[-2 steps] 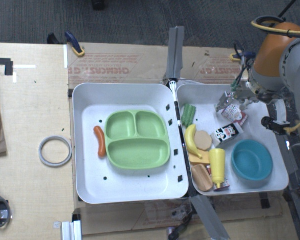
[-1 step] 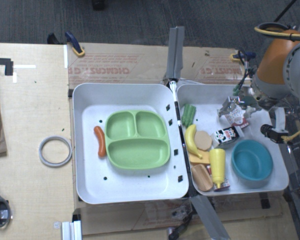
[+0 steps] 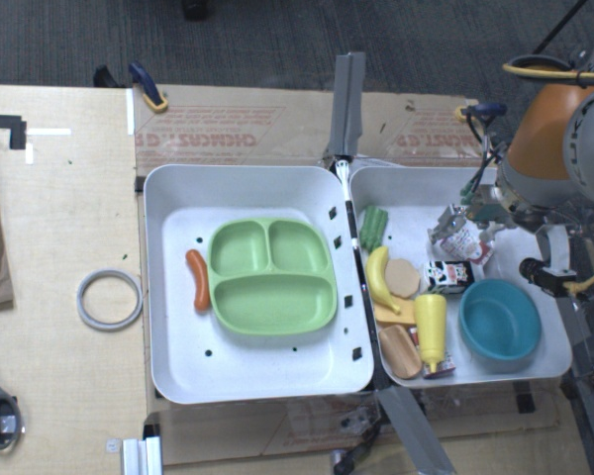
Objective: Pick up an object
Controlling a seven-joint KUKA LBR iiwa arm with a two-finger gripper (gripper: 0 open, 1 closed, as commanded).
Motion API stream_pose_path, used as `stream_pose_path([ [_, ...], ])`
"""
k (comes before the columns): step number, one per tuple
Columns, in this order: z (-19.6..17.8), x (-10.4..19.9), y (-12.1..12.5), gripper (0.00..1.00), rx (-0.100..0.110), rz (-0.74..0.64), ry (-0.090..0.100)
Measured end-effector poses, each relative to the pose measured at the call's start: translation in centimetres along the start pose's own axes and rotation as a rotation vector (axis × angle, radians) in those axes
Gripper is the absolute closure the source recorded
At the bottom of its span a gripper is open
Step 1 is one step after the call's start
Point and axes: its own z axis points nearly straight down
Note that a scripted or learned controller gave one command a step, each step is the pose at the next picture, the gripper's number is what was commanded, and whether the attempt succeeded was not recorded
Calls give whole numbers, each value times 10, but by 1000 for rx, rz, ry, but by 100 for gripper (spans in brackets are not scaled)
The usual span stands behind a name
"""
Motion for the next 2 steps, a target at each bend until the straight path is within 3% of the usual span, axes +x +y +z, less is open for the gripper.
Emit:
stream_pose_path([
  [1, 0, -4, -33, 0, 0, -27, 0],
  [2, 0, 53, -96, 0, -1, -112, 1],
])
